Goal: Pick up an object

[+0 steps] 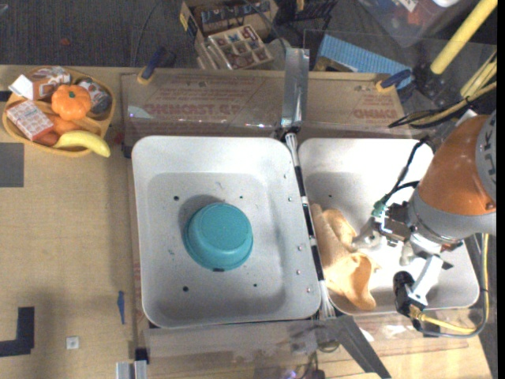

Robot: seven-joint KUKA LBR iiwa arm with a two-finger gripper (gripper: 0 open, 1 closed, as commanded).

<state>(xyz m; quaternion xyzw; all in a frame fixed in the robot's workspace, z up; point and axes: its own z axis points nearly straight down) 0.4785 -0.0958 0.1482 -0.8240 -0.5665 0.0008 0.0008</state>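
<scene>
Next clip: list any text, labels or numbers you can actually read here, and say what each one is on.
None can be read with confidence.
Red lettering on the clear panel behind the left bin: mirrored and blurred.
Red lettering on the clear panel behind the right bin: likewise unreadable.
Printed boxes in the wooden bowl: too small.
Printed boxes on the floor: too small.

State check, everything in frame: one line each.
Teal bowl: upside down, middle of left bin.
Tan cloth: crumpled, against left wall of right bin.
Gripper: low in right bin, beside the cloth.
Fruit basket: full, on bench.
</scene>
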